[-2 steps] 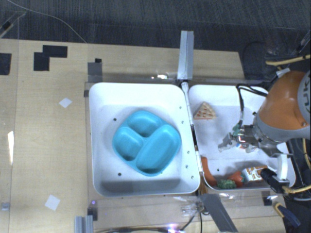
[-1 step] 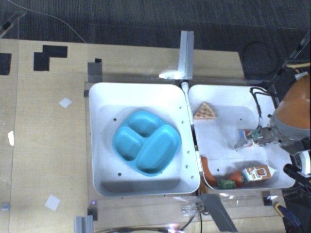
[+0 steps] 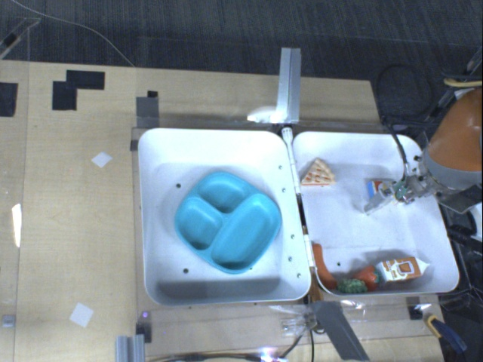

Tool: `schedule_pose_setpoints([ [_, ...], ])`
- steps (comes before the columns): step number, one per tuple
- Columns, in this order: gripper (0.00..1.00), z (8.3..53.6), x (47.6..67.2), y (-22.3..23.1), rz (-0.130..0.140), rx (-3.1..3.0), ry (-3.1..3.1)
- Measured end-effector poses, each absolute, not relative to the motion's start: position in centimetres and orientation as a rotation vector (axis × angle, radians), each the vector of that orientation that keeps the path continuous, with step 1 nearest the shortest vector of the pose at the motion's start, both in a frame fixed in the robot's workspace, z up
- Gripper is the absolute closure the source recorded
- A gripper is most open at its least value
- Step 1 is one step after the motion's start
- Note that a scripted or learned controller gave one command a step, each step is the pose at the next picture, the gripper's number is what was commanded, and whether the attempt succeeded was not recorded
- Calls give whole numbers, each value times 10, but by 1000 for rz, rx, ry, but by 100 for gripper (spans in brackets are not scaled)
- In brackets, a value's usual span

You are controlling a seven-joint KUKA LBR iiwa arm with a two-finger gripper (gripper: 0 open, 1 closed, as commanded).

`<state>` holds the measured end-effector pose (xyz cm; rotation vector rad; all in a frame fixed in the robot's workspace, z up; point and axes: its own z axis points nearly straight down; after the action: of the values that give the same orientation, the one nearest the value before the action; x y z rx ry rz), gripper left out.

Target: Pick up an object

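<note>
Currently a small blue-and-white carton [image 3: 375, 189] lies in the right bin [image 3: 355, 236], toward its far right part, just beside the tool [image 3: 404, 192]. The tool sits low over the bin, at the carton's right end; can't tell whether it's spread or pinching. Arm [image 3: 456, 145] comes in from the right, orange band visible. Same bin: waffle wedge [image 3: 318, 173] far left, orange-white carton [image 3: 398, 269] near right, red and green toy food [image 3: 353, 280] along the near wall. Left bin [image 3: 162, 202] carries a blue sectioned plate [image 3: 228, 221]. Both bins rest on the wood counter [image 3: 68, 225].
</note>
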<state>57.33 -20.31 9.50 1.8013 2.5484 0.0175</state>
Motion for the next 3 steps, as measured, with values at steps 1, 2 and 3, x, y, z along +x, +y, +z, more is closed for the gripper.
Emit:
schedule_pose_setpoints([
  [1, 0, 96, 617, -202, 17, 1774, 2565],
  [2, 0, 99, 640, -183, 14, 1756, 2575],
  [3, 0, 98, 634, -184, 21, 1828, 2517],
])
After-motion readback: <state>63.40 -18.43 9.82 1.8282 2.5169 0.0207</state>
